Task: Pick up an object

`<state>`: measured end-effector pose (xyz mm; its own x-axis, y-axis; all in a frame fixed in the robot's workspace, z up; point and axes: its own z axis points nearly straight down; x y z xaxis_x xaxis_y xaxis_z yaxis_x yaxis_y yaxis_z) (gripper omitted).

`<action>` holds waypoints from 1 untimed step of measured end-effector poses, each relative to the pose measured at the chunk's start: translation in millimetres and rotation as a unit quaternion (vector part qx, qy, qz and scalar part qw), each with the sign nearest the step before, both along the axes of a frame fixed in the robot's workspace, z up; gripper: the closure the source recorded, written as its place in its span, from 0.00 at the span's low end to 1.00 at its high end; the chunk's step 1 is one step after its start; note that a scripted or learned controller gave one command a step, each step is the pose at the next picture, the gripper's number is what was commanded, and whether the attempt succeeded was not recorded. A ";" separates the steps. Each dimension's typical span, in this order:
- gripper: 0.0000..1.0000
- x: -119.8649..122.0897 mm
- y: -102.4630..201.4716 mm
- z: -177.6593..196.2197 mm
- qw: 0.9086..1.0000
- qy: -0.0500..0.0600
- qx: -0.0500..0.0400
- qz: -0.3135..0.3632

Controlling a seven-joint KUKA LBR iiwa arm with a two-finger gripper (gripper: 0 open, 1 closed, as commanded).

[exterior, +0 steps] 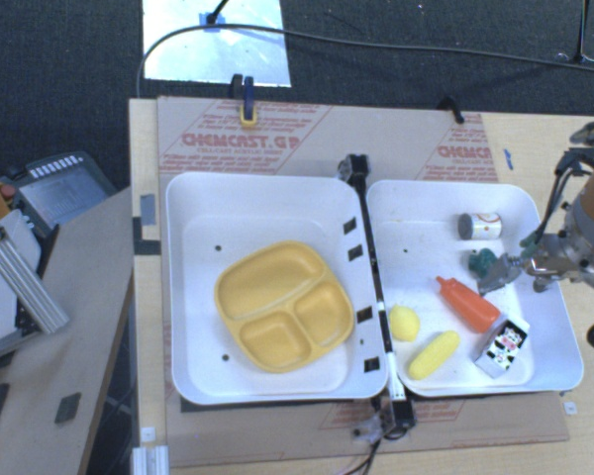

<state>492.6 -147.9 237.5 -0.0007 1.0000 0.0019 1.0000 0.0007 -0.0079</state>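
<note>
Lying nearest in the right bin (pixel 554 265), the yellow banana (pixel 433 354) is looking light and smooth, best pinched across its middle. Beyond, the tool (pixel 502 273) is hovering between orange bottle (pixel 467 304) and teal toy (pixel 483 261); its grip I cannot tell.
</note>
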 end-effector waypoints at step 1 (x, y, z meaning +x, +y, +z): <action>0.00 2.2 0.1 4.5 1.000 -0.005 -0.001 0.001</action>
<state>494.8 -147.7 242.0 -0.0034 1.0000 -0.0001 1.0000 0.0034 0.0016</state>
